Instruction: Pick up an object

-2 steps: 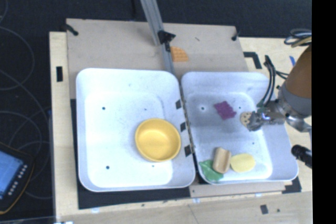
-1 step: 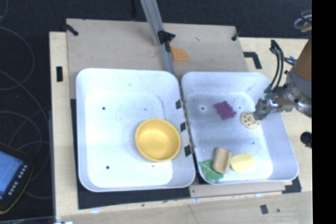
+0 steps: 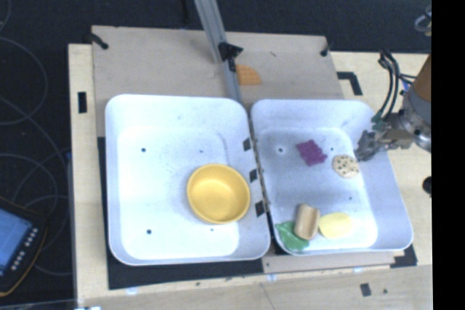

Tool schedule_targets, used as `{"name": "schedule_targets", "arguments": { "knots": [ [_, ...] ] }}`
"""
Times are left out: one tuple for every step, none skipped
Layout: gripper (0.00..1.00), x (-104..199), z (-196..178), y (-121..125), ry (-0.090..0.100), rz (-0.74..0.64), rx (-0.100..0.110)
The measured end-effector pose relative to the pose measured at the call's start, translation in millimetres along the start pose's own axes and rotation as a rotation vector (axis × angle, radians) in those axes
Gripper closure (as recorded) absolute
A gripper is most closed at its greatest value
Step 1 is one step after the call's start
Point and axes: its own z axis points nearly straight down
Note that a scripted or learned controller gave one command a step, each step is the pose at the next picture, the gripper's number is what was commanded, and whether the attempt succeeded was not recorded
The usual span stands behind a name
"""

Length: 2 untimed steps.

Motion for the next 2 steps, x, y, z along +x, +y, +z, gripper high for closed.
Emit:
{"name": "schedule_targets", "arguments": {
  "knots": [
    [1.00,57.8,-7.9,16.9,0.002,-0.004,0.001],
    [1.00,118.2,-10.3,35.7,0.002,-0.003,0.002]
  ]
}}
